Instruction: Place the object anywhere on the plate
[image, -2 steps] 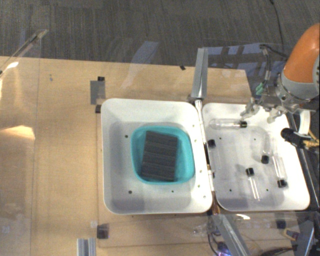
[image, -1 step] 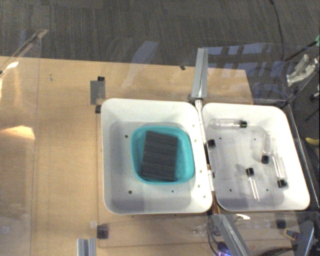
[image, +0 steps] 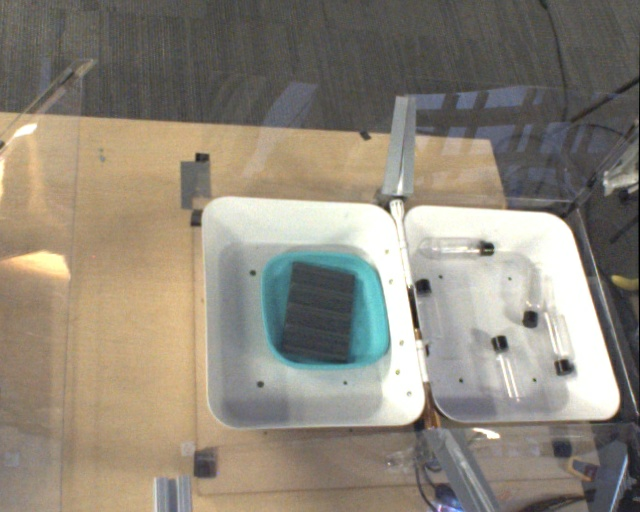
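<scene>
Left bin (image: 228, 330): white and shallow, left of centre in the frame, on the wooden bench (image: 100, 330).
Plate (image: 375, 300): teal, rounded square, lying in the middle of the left bin.
Dark block (image: 320, 312): ridged, dark grey, resting on the plate, long side running up and down the frame; its ribs are blurred and no writing can be read on it.
Right bin (image: 590, 330): white, touching the left bin along a central seam.
Clear tubes (image: 455, 246): several see-through tubes with black caps scattered in the right bin; their bodies nearly vanish against the white floor, so the exact count is hard to tell.
Glare: pale reflections cross the upper frame and blur the bench's top edge.
Labels: none legible anywhere.
Gripper: how far it is open, and whether it has hold of anything, cannot be told from this view.
</scene>
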